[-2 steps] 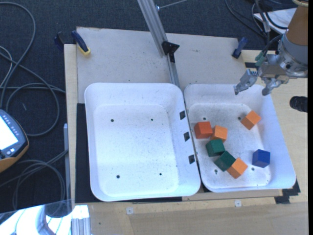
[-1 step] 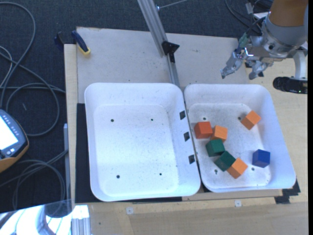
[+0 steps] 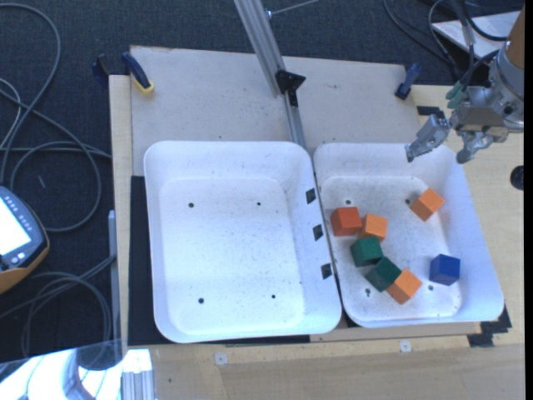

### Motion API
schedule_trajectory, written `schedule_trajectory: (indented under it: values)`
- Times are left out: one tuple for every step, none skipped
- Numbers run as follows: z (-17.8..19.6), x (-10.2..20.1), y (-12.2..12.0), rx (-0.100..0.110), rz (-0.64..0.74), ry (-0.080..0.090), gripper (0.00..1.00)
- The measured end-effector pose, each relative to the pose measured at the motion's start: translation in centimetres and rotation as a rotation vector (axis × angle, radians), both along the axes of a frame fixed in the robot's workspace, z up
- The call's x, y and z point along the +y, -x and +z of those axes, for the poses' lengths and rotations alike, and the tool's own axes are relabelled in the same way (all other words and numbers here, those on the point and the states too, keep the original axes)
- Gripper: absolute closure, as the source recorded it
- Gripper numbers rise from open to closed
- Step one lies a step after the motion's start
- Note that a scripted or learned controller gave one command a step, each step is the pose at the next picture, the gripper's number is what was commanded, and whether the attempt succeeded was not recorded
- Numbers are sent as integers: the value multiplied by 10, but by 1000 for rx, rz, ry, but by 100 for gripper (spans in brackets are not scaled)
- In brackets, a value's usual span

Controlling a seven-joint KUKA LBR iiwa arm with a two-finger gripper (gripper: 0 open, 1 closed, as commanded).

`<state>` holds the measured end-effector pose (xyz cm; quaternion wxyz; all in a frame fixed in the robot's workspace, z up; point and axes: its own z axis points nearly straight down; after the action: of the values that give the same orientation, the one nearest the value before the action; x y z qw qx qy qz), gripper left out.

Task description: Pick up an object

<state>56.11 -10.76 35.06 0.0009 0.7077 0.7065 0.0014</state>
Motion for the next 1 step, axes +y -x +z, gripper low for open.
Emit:
schedule_trajectory:
  values:
    - [7, 1, -3, 1, 3, 0, 100]
